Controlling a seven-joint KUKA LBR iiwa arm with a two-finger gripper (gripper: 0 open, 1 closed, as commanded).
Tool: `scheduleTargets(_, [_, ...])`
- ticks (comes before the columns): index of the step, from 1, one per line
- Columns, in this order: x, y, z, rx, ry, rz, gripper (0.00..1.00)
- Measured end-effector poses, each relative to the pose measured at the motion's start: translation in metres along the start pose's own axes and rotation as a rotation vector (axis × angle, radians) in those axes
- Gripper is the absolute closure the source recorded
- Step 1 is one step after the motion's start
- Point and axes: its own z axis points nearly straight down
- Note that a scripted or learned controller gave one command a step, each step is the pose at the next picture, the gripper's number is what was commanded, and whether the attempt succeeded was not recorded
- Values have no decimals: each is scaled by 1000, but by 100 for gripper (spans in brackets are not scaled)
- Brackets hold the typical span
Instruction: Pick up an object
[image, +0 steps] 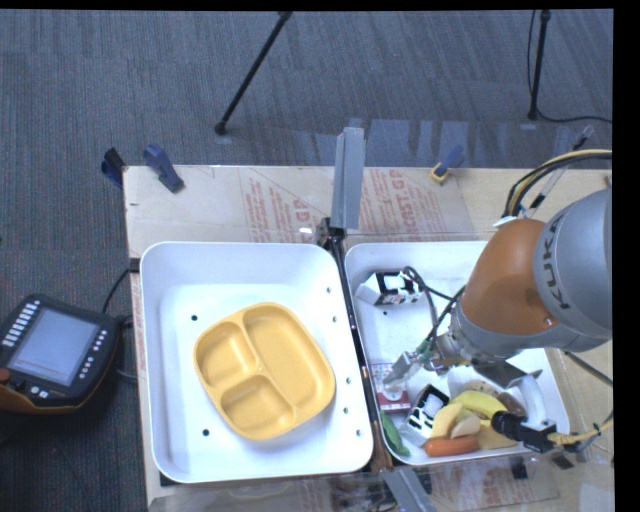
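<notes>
A heap of small objects is seen in the right bin (470, 255), crowded toward its near edge. A banana (468, 408) lies there, with a carrot (452, 446) just in front of it along the near wall, and a green piece (392, 436) at the near left corner. A black-and-white item (430, 403) sits touching the banana's left side, and a red-printed packet (385, 385) lies beside it against the left wall. Farther back, a second black-and-white object (390, 288) rests apart from the heap.

The gripper (405, 368) is seen low in the right bin, pointed toward the left wall, just above the red-printed packet. Whether the gripper is open or closed cannot be told, and nothing is seen held. The arm (530, 280) is stretched in from the right, its orange band over the bin's middle.

In the left bin (165, 290) a yellow divided plate (263, 370) is laid flat near the centre. A pendant (50, 350) is seen on the floor to the left, and clamps (160, 165) are fixed at the bench's far edge.
</notes>
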Motion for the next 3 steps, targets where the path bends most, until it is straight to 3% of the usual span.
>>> scheduleTargets(1, [10,-21,0,-6,4,507,0])
scheduleTargets(2, [-4,34,-8,7,-2,429,0])
scheduleTargets(3, [-18,-43,-1,-10,-2,213,0])
